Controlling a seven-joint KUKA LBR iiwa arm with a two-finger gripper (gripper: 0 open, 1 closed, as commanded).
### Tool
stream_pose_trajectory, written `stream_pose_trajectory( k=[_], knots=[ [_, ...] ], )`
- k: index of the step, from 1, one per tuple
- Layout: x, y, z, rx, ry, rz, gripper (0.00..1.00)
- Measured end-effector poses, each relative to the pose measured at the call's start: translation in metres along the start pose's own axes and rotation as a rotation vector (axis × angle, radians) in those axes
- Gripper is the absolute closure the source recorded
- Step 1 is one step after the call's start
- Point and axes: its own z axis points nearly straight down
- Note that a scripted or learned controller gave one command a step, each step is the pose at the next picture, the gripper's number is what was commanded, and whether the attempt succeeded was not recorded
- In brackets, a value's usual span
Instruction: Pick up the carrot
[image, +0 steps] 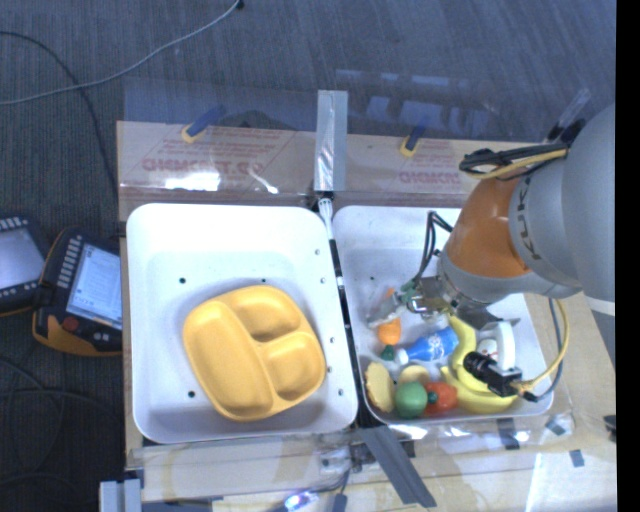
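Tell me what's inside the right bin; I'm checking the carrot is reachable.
The right bin holds a small orange carrot, a blue bottle, a green ball, a banana and a red piece. The arm covers whatever lies in the bin's back right part.

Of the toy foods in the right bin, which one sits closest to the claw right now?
The small orange carrot, at the pile's upper left, just left of the claw.

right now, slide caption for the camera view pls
Gripper down in the right bin by the carrot; yellow tray in left bin.
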Motion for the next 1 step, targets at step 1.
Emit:
stream_pose_trajectory(
  k=[1],
  knots=[
    [0.0011, 0.0008, -0.0072, 0.003, 0.005, 0.000, 1.00]
  ],
)
